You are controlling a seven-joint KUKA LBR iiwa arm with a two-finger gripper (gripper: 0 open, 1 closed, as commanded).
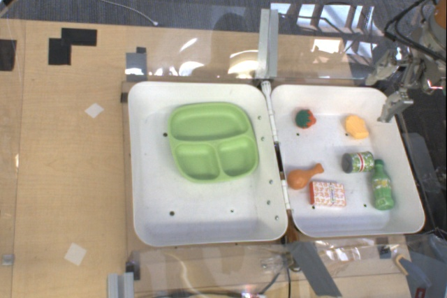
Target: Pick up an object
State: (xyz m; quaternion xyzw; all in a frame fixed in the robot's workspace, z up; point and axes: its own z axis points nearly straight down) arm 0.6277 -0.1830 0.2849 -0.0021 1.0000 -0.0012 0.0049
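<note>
The gripper (394, 105) sits at the 2 o'clock corner of the right bin (328, 220), over or just beside its rim. Its finger state cannot be told at this scale and angle; nothing shows between them, so no grasp is recorded.

Right bin contents, all lying loose on the floor:
- red-and-green strawberry-like toy (304, 118), at 10 o'clock
- yellow-orange piece (356, 126), at 1 o'clock, nearest the gripper
- small can (358, 162), on its side, near centre-right
- green bottle (382, 186), lying at 4 o'clock, just beside the can
- orange drumstick-shaped toy (304, 176), at 8 o'clock
- red patterned box (327, 193), at 6 o'clock, just beside the drumstick

Left bin (150, 220) holds a green divided tray (211, 141), roughly centred.

Step judged: pre-grasp, the arm standing at the bin's edge and no target committed. Next move calls for travel inward toward 8 o'clock and a descent over one item. The yellow-orange piece looks the easiest candidate: closest and well apart from its neighbours. The can and bottle lie near enough to each other to risk a nudge.
</note>
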